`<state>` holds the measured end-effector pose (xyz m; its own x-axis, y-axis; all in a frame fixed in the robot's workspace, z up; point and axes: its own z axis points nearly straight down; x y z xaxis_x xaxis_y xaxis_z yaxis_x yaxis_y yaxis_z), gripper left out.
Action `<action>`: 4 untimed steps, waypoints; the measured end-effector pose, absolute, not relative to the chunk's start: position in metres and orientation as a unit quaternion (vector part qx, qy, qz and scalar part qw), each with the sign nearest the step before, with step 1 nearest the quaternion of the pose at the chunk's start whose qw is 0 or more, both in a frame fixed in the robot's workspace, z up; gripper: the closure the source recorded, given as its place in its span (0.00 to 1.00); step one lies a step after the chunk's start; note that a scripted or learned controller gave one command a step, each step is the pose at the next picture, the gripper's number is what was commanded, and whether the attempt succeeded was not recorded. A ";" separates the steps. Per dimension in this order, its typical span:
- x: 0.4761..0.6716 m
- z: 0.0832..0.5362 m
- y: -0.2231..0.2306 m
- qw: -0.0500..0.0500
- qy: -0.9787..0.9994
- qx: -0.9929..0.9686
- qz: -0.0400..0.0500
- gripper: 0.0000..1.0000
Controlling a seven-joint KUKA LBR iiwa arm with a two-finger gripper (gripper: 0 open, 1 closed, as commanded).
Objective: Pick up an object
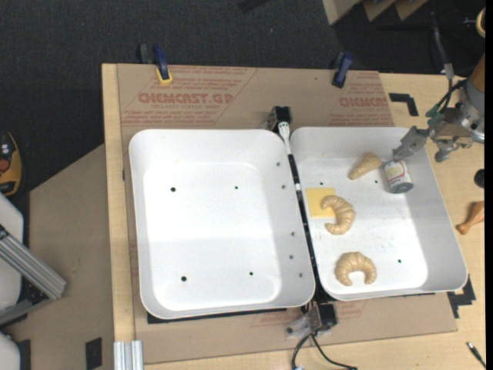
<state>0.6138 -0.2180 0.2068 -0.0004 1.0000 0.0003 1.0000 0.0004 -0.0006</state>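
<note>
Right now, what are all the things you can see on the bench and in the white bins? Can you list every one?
white bins: two, white, side by side on the bench.
croissants: two, golden tan, right bin, one near the middle partly on the yellow square, one near the front.
yellow square: one, pale yellow, flat, right bin by the dividing edge.
cone-shaped piece: one, tan, right bin, toward the back.
small can: one, silver and white, lying in the right bin beside the cone-shaped piece.
clamps: two, blue, back edge of the board.
claw: one, grey, over the right bin's back right corner, just above the small can.
</note>
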 end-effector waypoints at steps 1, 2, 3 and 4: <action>0.639 0.078 -0.144 0.004 -0.709 -0.705 0.000 0.00; 0.639 0.086 -0.184 0.006 -0.712 -0.702 -0.006 0.00; 0.669 0.085 -0.091 0.000 -0.711 -0.703 -0.003 0.00; 0.611 0.085 -0.103 0.003 -0.706 -0.708 0.002 0.00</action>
<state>0.6111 -0.1032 0.0846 0.0019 1.0000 0.0018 1.0000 -0.0019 -0.0073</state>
